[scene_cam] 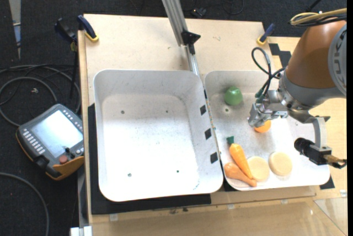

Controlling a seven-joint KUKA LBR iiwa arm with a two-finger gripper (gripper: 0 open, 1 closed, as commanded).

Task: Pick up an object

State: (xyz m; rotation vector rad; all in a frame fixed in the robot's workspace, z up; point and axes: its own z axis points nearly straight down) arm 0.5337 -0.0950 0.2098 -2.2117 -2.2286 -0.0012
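My gripper [260,121] reaches down into the right bin [220,83], right over a small orange fruit [263,127] that peeks out from under it. A green apple [234,96] lies to the upper left of the gripper. Near the bin's front sit an orange carrot [239,157] with a green top, a second pale orange piece [236,173] below it, and two cream-coloured round discs [258,168] [280,164]. The fruit is partly hidden by the gripper, and I cannot tell whether it sits between the fingers.
The left bin [110,89] lies beside the right one, split from it by a shared wall [207,119]. A slanted metal pole [174,3] crosses the bench's back. A teach pendant [49,141] rests on the floor at left.
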